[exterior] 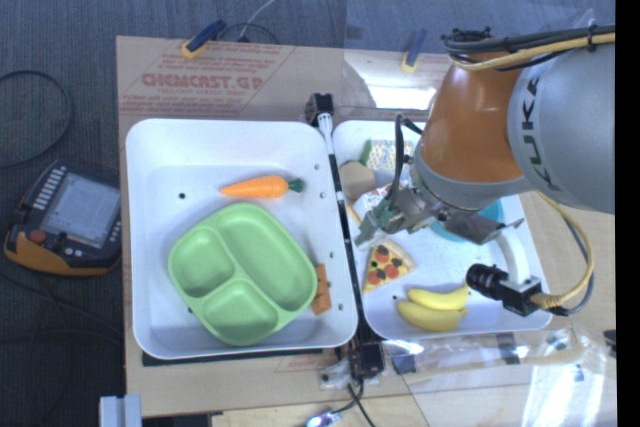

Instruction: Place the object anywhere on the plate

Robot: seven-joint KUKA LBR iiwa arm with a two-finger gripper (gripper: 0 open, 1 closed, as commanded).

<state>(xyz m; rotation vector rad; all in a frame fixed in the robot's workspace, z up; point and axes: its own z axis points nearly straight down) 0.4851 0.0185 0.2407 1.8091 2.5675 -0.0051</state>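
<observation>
A green divided plate (240,272) lies in the left bin (150,165). An orange carrot (258,186) rests on the bin floor just behind it, and a small orange piece (321,289) sits at the plate's right edge. My gripper (384,217) hangs low over the near left part of the right bin (520,315), just above a pizza slice (386,263). A yellow banana (434,307) lies to the front right of the slice. I see nothing clearly held in the gripper.
Behind the gripper in the right bin sit a tan rounded object (354,178) and a speckled item (380,153); a blue thing (478,220) is partly hidden under the arm. A black fitting with cable (505,288) hangs near the banana. A pendant (70,218) lies left of the bench.
</observation>
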